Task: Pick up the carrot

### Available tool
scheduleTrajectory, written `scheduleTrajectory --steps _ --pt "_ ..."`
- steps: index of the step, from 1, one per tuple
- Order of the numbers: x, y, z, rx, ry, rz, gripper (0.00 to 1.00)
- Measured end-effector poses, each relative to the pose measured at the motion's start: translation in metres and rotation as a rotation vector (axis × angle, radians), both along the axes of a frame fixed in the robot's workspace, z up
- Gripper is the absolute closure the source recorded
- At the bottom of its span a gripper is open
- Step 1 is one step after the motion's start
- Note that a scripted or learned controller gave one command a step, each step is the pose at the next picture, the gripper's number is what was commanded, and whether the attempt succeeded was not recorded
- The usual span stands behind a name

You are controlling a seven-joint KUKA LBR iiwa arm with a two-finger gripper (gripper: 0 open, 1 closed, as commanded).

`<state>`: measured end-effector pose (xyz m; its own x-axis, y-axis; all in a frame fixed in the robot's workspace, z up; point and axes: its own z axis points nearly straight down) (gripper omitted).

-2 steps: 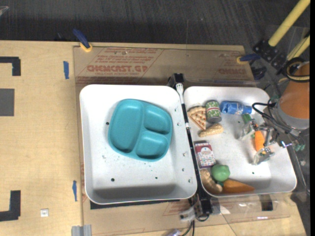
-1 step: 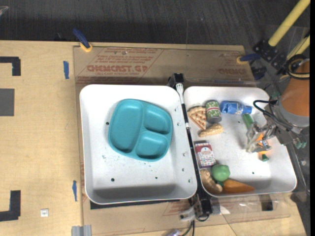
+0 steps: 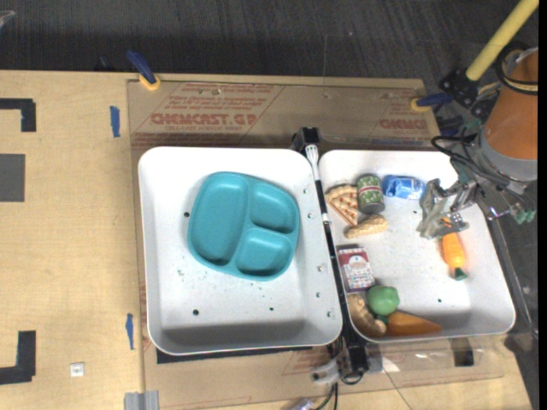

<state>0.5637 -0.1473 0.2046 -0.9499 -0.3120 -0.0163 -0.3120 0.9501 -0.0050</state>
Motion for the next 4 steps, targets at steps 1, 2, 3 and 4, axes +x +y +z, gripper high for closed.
scheduleTrajectory --steps 1,2,3,4 --pt "-0.002 -0.001 -0.004 0.001 0.008 -0.003 0.00" --pt "-0.005 -0.039 -0.106 -0.001 0.003 -0.061 0.00" --pt "-0.004 -0.037 -0.097 0.001 -0.001 -0.061 1.00" --pt "-0.001 -0.036 -0.086 0.001 -0.011 -0.060 1.00"
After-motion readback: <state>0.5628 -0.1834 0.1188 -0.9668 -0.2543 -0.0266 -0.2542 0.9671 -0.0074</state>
